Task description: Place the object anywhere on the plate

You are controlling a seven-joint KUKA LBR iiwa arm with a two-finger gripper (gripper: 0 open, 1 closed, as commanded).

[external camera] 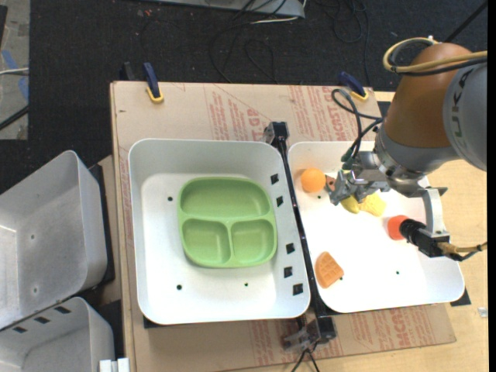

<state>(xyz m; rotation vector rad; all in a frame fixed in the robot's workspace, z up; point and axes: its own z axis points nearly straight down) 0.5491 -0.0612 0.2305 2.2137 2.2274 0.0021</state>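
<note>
Left bin [147, 231]: a shallow white tray well to the left of the claw, sitting on the brown board and touching the other bin along a black middle strip.
Plate [228, 221]: light green, with three compartments, one long one at the far side and two smaller ones at the near side; it lies flat in the middle of the left bin, well left of the claw, with nothing on it.
Right bin [387, 289]: the white tray under the claw, holding all the small items.
Waffle piece [328, 270]: orange with a grid pattern, lying flat near the bin's near-left corner, nearer the camera than the claw and a little to its left, well apart from it.
Orange ball [313, 180]: round, resting near the bin's left wall, just left of the claw and apart from it.
Claw [346, 191]: hanging low over the far-left part of the right bin, beneath the grey and orange arm; whether its fingers are open or closed I cannot tell, as the metal parts blur together.
Yellow item [369, 204]: a lumpy yellow thing just right of the claw and partly beneath it; whether they touch cannot be made out.
Red item [397, 225]: small and round, right of the claw and nearer the camera, beside a black fitting.
</note>
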